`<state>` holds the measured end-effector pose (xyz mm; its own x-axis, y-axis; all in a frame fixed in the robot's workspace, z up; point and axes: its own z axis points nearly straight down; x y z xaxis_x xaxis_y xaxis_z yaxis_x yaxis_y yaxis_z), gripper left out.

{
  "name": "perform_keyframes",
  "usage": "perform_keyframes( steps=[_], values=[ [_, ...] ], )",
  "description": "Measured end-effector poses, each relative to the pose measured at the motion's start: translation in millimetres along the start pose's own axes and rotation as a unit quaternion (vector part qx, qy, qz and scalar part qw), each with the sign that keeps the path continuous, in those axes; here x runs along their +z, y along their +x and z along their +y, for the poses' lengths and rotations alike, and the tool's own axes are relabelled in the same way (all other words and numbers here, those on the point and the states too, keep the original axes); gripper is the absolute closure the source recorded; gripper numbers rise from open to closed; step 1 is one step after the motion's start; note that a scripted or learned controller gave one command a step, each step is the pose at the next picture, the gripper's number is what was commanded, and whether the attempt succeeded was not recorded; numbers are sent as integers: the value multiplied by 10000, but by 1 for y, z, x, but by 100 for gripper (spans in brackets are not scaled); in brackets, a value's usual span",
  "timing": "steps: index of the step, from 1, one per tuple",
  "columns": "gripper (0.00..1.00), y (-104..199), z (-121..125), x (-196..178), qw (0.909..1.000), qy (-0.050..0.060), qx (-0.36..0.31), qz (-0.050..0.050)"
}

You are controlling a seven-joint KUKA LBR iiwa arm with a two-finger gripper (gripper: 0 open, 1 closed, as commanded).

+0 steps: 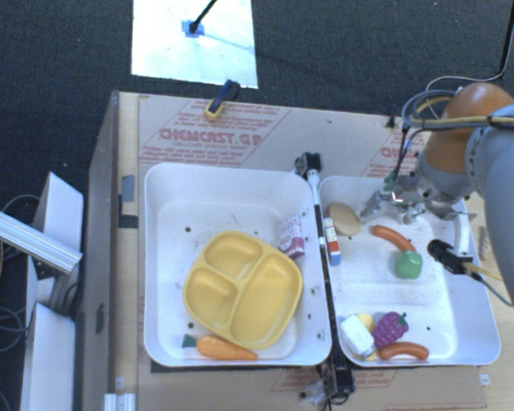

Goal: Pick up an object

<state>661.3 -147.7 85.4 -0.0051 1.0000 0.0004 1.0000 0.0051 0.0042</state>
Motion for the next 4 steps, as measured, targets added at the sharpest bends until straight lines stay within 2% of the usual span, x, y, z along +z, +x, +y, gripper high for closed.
perform_keyframes(
  steps=[1, 2, 3, 4],
  values=[
    [0, -20, -47, 1, 10000, 15, 17, -9],
    [0, -22, -78, 1, 10000, 16, 20, -5],
    [100, -22, -76, -10, 10000, -5, 14, -8],
    [0, -22, -76, -10, 10000, -3, 13, -6]
  ],
)
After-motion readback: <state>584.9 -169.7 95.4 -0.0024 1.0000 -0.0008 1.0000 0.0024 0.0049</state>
